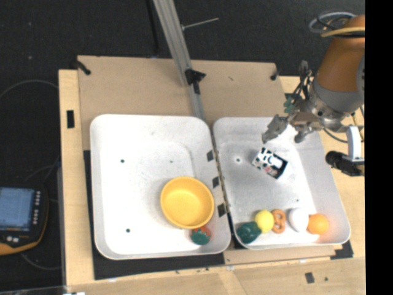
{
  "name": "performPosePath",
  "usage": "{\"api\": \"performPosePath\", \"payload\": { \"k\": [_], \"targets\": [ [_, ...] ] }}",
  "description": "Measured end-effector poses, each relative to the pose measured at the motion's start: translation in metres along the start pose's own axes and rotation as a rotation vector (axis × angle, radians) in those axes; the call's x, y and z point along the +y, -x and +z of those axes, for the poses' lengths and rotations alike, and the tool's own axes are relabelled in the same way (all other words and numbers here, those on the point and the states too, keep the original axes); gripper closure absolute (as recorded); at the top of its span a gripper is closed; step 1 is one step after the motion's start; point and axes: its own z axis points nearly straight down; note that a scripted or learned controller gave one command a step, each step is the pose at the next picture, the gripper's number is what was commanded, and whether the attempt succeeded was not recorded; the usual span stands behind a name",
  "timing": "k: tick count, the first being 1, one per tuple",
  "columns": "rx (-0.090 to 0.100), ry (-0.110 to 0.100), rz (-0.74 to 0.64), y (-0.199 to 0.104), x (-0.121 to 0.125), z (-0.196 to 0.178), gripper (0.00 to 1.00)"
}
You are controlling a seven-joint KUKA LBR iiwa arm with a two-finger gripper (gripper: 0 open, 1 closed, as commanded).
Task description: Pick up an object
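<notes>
Jaws spread on gripper (287, 129), hovering over right bin (245, 134), nothing between them. Left bin (123, 140): yellow bowl (186, 201). Right bin: black-white block (269, 163) just below gripper, 5 small bits along front edge.

Two white bins (153, 128); one yellow bowl (187, 201); seven small objects (270, 163).

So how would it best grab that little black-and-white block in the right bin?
Probably from straight above, fingers closing across its narrower sides. The black-and-white block lies alone on the right bin floor, tilted diagonally, so the gripper would likely need turning to match.
</notes>
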Motion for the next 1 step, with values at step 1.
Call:
{"api": "performPosePath", "payload": {
  "k": [1],
  "targets": [
    [0.000,0.000,0.000,0.0000,0.0000,0.0000,0.00]
  ]
}}
